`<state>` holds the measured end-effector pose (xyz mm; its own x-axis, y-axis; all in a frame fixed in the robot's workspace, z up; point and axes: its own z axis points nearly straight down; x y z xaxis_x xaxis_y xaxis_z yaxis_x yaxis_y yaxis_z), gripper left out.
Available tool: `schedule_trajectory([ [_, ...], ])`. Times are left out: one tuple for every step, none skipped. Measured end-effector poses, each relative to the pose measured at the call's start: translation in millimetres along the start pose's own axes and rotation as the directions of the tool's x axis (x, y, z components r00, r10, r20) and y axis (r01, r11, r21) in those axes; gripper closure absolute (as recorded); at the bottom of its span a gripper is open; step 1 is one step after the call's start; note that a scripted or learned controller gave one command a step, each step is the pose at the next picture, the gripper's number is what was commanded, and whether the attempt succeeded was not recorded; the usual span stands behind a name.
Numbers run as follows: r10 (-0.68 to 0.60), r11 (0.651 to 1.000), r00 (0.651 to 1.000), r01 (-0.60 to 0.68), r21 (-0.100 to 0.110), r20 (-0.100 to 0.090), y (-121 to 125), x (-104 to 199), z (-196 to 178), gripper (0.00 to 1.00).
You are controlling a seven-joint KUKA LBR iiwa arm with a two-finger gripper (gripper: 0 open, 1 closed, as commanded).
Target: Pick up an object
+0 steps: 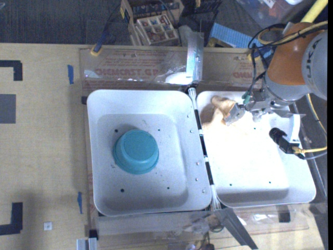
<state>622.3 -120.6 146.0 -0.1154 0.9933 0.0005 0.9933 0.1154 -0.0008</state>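
Observation:
An upturned teal bowl (136, 150) rests on the floor of the left bin (99, 105). In the far left corner of the right bin (260, 184) lies a tan, lumpy object (219, 105), washed out by bright light. My gripper (235, 113) hangs from the grey arm with its orange band (289, 61) and sits right against the tan object's right side, low over the bin. The glare and the gripper body hide whether the object is in its grasp.
A black cable connector (278, 137) and a yellow cable (312, 150) hang from the wrist over the right bin's right side. A taped cardboard wall (135, 69) runs behind both bins. Boxes and clutter (153, 20) sit beyond it.

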Motion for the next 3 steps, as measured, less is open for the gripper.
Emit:
schedule_trajectory([
  [-0.339, 0.941, 0.941, 0.339, 0.002, 0.001, 46, 5, 57, 0.00],
  [-0.338, 0.941, 0.941, 0.338, -0.009, 0.006, 49, 5, 45, 1.00],
  [-0.278, 0.961, 0.961, 0.278, -0.004, 0.003, 52, 59, -40, 1.00],
])
